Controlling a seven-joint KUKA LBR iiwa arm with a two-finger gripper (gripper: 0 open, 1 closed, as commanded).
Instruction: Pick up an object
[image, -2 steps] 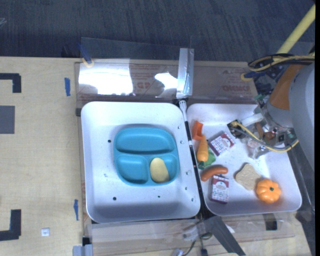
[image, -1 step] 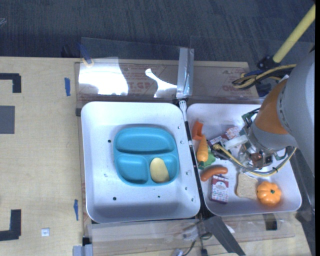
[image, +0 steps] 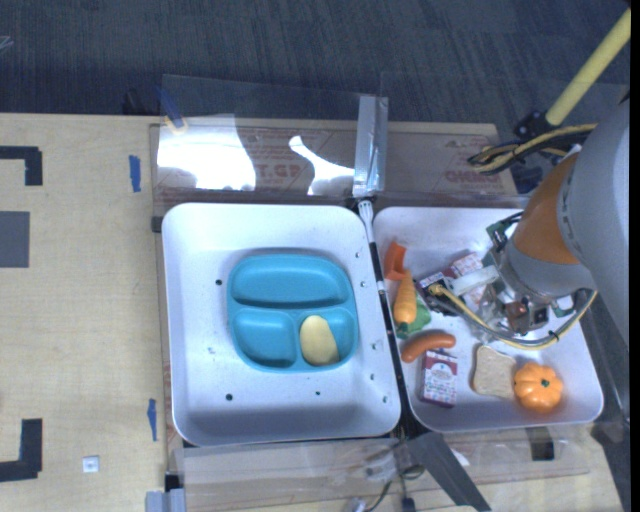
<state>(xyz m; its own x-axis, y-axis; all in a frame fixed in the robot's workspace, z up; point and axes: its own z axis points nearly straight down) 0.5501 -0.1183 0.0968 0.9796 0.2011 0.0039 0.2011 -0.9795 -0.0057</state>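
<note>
- The arm (image: 585, 215) reaches in from the right and hangs over the right-hand bin (image: 580, 405), its orange band above the wrist.
- The gripper (image: 505, 310) is low over the middle of that bin, amid looping cables; whether it is open or closed, or grips anything, cannot be told from this angle.
- Just below the gripper lies a slice of toast (image: 491, 372), flat on the bin floor, with a small orange pumpkin (image: 538, 387) touching its right side.
- To the gripper's left, near the bin's inner wall, a carrot (image: 404, 298) stands roughly lengthwise, an orange piece (image: 396, 258) above it and something green (image: 418, 320) at its lower end.
- A sausage (image: 428, 345) lies below the carrot, and a small red-and-white carton (image: 439, 380) just beneath the sausage.
- A small printed packet (image: 464, 266) lies up and left of the gripper; its details are too small to read.
- The left-hand bin (image: 190, 300) holds a blue divided tray (image: 290, 285); a yellow potato-like piece (image: 318, 340) sits in its lower right compartment, well apart from the gripper.
- Both bins rest side by side on the pale wooden worktop (image: 80, 300).
</note>
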